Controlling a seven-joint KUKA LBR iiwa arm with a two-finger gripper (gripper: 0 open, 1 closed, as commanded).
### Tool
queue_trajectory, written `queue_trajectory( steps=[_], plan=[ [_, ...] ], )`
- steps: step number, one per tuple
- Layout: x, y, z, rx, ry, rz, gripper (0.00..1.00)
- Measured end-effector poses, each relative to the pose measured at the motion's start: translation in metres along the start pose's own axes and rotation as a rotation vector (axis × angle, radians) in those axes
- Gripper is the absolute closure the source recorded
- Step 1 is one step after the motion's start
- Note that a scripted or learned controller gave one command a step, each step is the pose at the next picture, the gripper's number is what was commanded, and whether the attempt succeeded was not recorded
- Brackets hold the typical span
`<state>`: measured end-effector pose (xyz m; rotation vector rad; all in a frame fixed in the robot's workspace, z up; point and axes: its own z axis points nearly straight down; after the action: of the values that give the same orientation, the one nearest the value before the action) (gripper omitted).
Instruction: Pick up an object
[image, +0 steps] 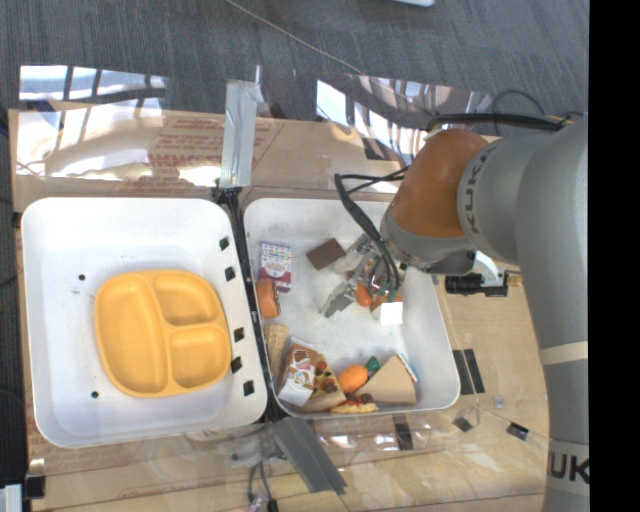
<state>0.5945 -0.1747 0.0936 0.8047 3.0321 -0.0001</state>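
My gripper (356, 290) is down inside the right bin (436, 330), near its middle, and stands open. One grey finger (336, 301) points toward the lower left. A small orange-red piece (364, 294) lies between the fingers, and I cannot tell whether they touch it. A white cube (391, 313) sits just right of it. A brown square (323, 253) lies just above and left of the gripper. The grey arm with its orange band (440, 190) hides the bin's upper right part.
Along the right bin's left side lie a pink-and-white packet (275, 262), an orange sausage-like piece (266, 298) and a cone (277, 338). At its front sit a printed box (300, 372), an orange ball (352, 377) and a brown wedge (397, 381). The left bin (50, 240) holds a yellow divided tray (160, 330).
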Motion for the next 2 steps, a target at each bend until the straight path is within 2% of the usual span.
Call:
queue_trajectory(
  steps=[1,2],
  plan=[
    [0.003,-0.039,-0.001,-0.003,0.003,-0.171,0.0],
    [0.039,0.001,0.002,0.0,0.007,0.016,0.0]
  ],
)
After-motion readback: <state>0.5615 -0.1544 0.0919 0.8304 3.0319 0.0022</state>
